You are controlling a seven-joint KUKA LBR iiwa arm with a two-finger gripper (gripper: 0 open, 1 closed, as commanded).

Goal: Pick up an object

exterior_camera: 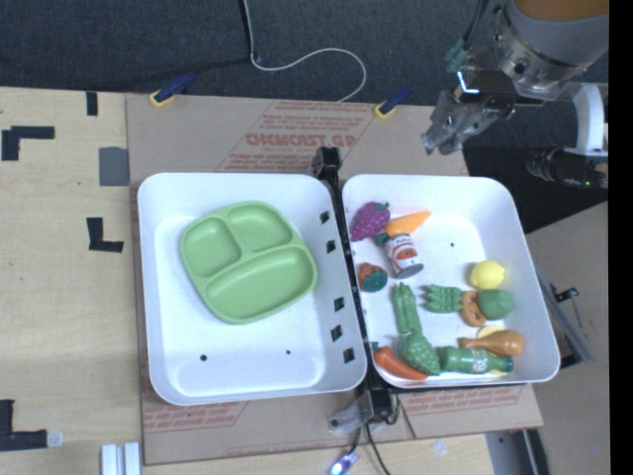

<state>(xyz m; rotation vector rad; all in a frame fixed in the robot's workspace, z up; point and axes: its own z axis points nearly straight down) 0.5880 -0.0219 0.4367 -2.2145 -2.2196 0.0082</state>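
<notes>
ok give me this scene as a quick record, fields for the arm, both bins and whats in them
arm: gripper hangs above the bench, beyond the far edge of the right bin, nothing between its fingers
left bin: green divided plate
right bin, near divider: purple grapes, orange carrot, small can
right bin, right side: yellow lemon, green round toy
right bin, near edge: green bottle lying flat
task state: nothing picked up yet

A green divided plate (249, 261) lies in the left white bin (163, 354). Beyond the bin, a white cable (297, 62) loops near two yellow-blue clamps (173, 89).
</notes>
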